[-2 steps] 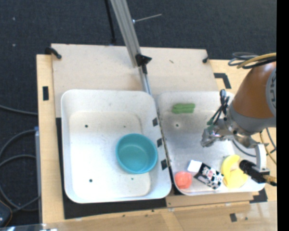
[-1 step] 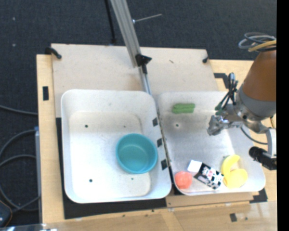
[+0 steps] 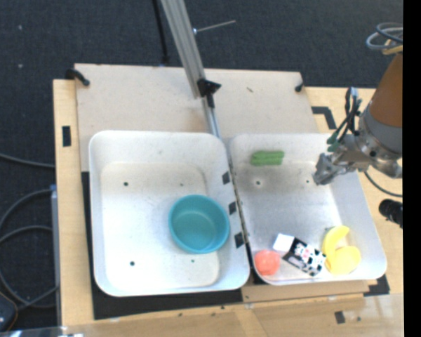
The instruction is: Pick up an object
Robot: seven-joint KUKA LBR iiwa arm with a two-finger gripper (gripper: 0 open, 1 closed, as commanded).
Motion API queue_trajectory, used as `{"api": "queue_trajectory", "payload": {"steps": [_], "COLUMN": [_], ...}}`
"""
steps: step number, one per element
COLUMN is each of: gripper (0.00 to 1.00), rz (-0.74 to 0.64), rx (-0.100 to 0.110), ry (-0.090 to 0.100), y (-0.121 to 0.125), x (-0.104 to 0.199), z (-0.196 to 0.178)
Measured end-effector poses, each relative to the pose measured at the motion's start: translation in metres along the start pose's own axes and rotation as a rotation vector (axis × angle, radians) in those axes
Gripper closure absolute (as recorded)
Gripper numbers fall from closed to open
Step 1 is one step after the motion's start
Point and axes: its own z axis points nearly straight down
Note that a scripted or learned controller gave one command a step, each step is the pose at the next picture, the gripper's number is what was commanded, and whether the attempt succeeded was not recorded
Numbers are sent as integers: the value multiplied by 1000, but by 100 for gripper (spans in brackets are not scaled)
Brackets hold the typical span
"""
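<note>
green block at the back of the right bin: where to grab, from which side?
Judging by its pose, take the green block across its short width at mid-length, coming straight down. It lies flat with its long axis along the back wall of the right bin, and bare floor shows in front for one finger. The gap behind looks tight. The tool hovers to its right.

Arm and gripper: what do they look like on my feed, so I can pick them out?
The arm has an orange-brown band above a grey metallic wrist. Dark cables run down its left side, with a small green spot among them. The gripper is grey metal, ending over the right bin.
</note>
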Motion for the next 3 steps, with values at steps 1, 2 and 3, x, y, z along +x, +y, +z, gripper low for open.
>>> {"api": "queue_trajectory", "payload": {"steps": [1, 2, 3], "gripper": [100, 100, 100], "rz": [-1, 1, 1], "rx": [5, 6, 7], "ry": [0, -1, 0], "y": [35, 69, 95], "x": [51, 86, 127], "z": [6, 22, 40]}}
